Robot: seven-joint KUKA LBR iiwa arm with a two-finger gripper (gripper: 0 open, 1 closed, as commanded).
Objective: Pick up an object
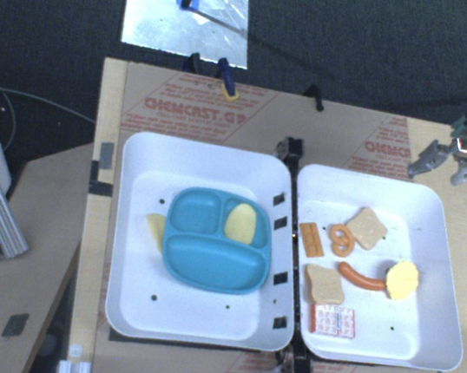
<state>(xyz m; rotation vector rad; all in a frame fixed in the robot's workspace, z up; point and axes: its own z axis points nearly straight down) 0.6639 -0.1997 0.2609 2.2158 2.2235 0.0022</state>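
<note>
The desk (374, 129) is carrying two white bins side by side. The left bin (137, 210) is holding a blue tray (204, 260) with three sections; a yellow egg (241, 223) is sitting in the tray's upper right section, and a pale yellow piece (155, 229) is lying just beside the tray's left edge.

The right bin (442, 284) is holding the small food pieces. A toast slice (368, 227) is lying near the top, touching an orange pretzel (341, 238) on its left. A flat orange cracker (311, 239) is lying by the bin's left wall. Below these, a sausage (361, 277) is lying with its right end against a yellow lemon (402, 280). A second toast slice (323, 284) is lying just left of the sausage, and a red-and-white packet (335, 321) is sitting just below that slice.

The gripper (448, 164) is hovering above the right bin's upper right corner, outside it, well apart from all pieces. Its fingers (423, 159) are spreading apart, gripping nothing.
</note>
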